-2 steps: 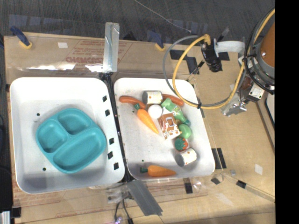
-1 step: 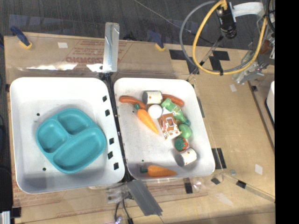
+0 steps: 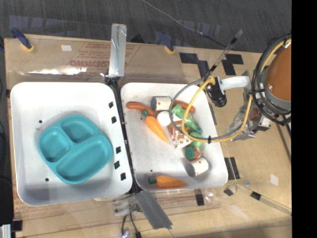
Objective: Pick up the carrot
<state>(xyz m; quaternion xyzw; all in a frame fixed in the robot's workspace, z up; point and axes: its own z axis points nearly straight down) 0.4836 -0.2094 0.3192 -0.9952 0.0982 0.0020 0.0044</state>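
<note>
We see a tabletop (image 3: pixel 277 182) covered in brown cardboard, with black tape marks on its right portion and blue and yellow tape tabs along its far edge. Two shallow white bins rest directly on it, side by side and touching along their inner walls. The left bin (image 3: pixel 20 133) sits near the tabletop's left edge; the right bin (image 3: pixel 141 177) sits at the middle. A strip of silver tape (image 3: pixel 118 48) runs from the far edge to the junction of the bins; grey tape (image 3: pixel 153 209) lies at the near junction.
</note>
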